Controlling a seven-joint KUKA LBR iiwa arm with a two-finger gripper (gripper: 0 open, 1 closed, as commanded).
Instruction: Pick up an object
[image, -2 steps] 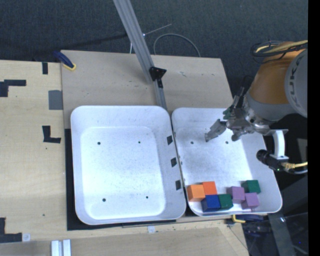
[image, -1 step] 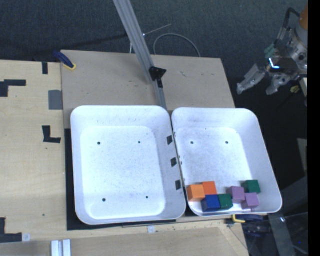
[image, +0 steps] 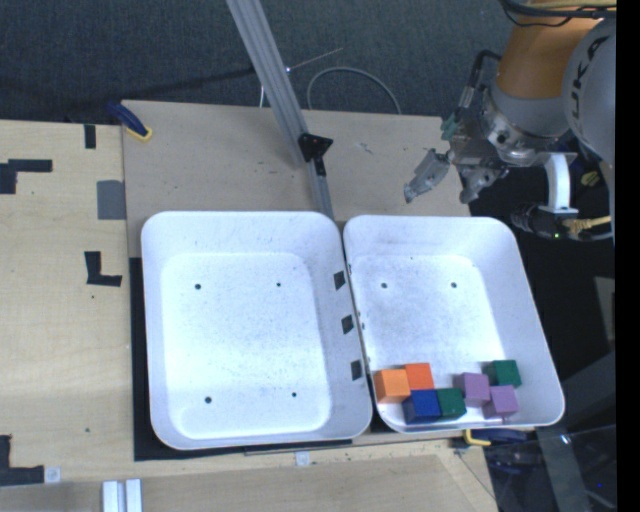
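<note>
Several small blocks lie along the near edge of the right bin (image: 500, 260): an orange block (image: 392, 384), a red-orange block (image: 419, 375), a blue block (image: 424, 405), a dark green block (image: 451, 402), two purple blocks (image: 474, 385) (image: 503, 400) and a second green block (image: 504, 372). My gripper (image: 447, 187) hangs above the bench just beyond the right bin's far rim, well away from the blocks. Its fingers (image: 424, 178) are spread open and hold nothing.
The left bin (image: 160, 300) sits beside the right one, their rims touching in the middle. A slanted metal pole (image: 285, 95) with a black clamp stands behind the bins. Cables hang at the arm's right side (image: 560, 215).
</note>
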